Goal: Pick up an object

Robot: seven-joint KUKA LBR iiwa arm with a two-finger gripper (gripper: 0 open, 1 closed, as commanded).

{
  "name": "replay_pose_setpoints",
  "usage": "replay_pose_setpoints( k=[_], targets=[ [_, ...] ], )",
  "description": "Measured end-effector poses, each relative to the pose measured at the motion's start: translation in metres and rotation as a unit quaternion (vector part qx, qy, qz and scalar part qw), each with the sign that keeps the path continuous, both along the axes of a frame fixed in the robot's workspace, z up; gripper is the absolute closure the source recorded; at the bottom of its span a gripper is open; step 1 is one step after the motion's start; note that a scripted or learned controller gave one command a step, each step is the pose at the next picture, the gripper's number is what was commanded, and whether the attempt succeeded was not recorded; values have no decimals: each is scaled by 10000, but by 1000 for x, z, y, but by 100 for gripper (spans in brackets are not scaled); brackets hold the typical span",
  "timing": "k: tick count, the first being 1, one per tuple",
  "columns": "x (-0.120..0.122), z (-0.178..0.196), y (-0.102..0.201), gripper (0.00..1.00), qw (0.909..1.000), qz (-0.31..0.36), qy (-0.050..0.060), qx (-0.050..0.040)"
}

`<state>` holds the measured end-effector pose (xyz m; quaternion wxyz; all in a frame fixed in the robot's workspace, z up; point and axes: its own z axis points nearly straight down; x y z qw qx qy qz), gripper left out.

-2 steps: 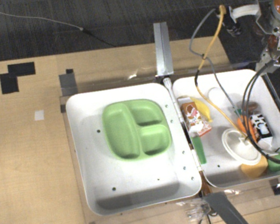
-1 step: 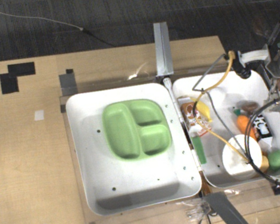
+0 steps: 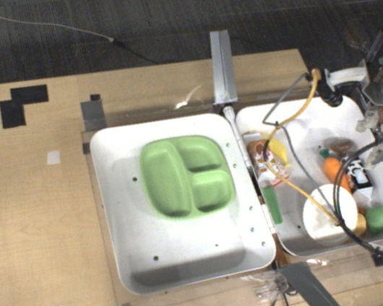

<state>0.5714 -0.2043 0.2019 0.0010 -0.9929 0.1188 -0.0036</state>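
My arm comes in from the right edge, and most of it is cut off there; just the orange band and the grey wrist show at the upper right. My gripper (image 3: 382, 131) hangs over the right bin's (image 3: 300, 111) far right side, a tangle of metal brackets, a small white block and dark cables. I cannot tell from this view how my fingers stand, nor whether anything is caught in them.

Below and to the left of my gripper, near it, lies an orange ball (image 3: 334, 168), partly covered by a black cable (image 3: 342, 206) looping across the bin. A dark brownish object (image 3: 340, 146) just above the ball is too blurred to name. A small black-and-white item (image 3: 358, 175) sits just right of the ball, hard to make out. Farther toward the bin's near edge are a white bowl (image 3: 323, 215) and, at the right corner, a green ball (image 3: 378, 218), with a small tan piece between them that I cannot identify. Along the bin's left wall sit a green stick-shaped item (image 3: 272, 205) and some yellow-and-red clutter (image 3: 268, 157), unclear in detail.

The left bin (image 3: 137, 261) holds a green divided tray (image 3: 185, 176), well apart from my gripper.
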Motion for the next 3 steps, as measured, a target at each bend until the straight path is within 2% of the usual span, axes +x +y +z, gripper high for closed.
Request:
replay_pose_setpoints(
  k=[1,2,3],
  targets=[
    [-28,-85,-3,0,9981,-594,-145,-39],
    [-57,-92,-5,0,9994,-82,-312,-90],
    [-58,-93,-5,0,9994,203,-266,-105]
  ],
)
